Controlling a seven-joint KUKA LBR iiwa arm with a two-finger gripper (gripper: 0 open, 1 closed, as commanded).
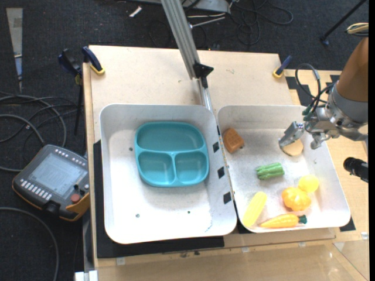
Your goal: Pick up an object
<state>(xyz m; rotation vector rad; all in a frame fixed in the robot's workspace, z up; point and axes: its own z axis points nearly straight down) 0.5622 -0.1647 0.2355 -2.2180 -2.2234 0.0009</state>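
Item: pick-up attempt, single arm, entering from right. End effector (304, 136) sits over upper-right part of right bin (340, 201), fingers spread apart, nothing between them; a pale tan round obj. (293, 149) lies just below/between the tips, likely the target, contact not confirmed. Other candidates in same bin: brown bread-like chunk (233, 140) near left wall; green ridged veg (269, 171) mid-bin; yellow lemon-like pc. (309, 184) and orange-yellow pepper (296, 199) touching or nearly so, lower right; yellow corn/banana shape (254, 209) and carrot (283, 220) along front edge. Left bin (117, 215) holds a teal 3-compartment tray (172, 153), nothing in its sections. Handling note (judgement): step in hand = approach/descend. Best to centre the tan obj. between fingers, go low enough to get below its widest part, close slowly; obj. looks small and flattish, so a shallow grip may slip. It stands well apart from neighbours, so low collision risk; keep off bin's back wall. Surface: pale wood counter (146, 75), yellow-blue clamps at rear corners (92, 60), metal pole (181, 31) slanting up from between bins. Room: dark carpet floor, loose cables, teach pendant (53, 180) at left.
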